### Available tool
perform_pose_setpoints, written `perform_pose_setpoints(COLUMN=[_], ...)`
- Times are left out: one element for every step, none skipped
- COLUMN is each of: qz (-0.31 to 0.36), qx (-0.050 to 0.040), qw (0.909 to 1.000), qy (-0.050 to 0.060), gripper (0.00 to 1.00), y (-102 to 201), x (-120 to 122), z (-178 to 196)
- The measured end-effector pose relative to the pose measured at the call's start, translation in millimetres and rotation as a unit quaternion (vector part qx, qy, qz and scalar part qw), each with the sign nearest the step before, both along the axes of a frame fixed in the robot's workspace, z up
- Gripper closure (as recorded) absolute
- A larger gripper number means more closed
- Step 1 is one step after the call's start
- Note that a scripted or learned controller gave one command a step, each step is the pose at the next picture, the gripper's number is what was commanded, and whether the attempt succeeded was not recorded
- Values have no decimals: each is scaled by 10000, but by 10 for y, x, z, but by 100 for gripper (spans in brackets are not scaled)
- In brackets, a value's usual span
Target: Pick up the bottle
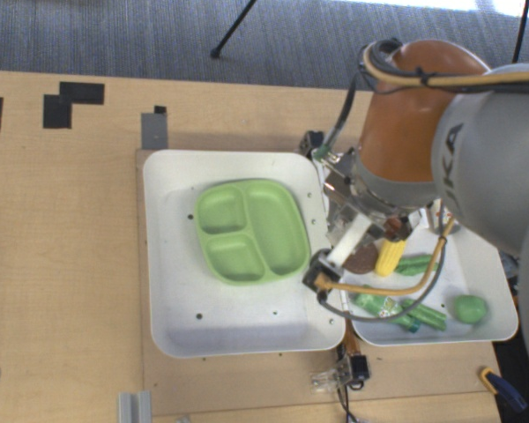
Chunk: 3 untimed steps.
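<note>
The bottle (395, 310) is green and see-through with a pale label. It lies on its side near the front edge of the right bin (498, 326). My gripper (376, 236) hangs over the left part of that bin, beneath the grey and orange wrist, which hides much of the bin. The bottle rests below and in front of the gripper, apart from it. Directly under the gripper I see a yellow corn cob (389, 256) and a brown object (362, 259).
A green divided plate (250, 230) sits in the left bin (172, 324). In the right bin, a green ball (469, 307) lies at the front right and a long green piece (414, 263) beside the corn. The wall between the bins runs just left of the gripper.
</note>
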State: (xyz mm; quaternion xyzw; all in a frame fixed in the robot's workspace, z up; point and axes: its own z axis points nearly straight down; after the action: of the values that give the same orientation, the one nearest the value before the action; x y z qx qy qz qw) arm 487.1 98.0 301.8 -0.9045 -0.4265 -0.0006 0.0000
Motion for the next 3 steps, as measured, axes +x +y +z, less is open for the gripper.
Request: perform_pose_setpoints(qz=[-1152, -508, -1479], qx=[4, 0, 1], qw=[9933, 9987, 9890], qy=[4, 10, 10], gripper=[100, 100, 100], y=[697, 856, -4], x=[-4, -6, -2], z=[239, 156, -238])
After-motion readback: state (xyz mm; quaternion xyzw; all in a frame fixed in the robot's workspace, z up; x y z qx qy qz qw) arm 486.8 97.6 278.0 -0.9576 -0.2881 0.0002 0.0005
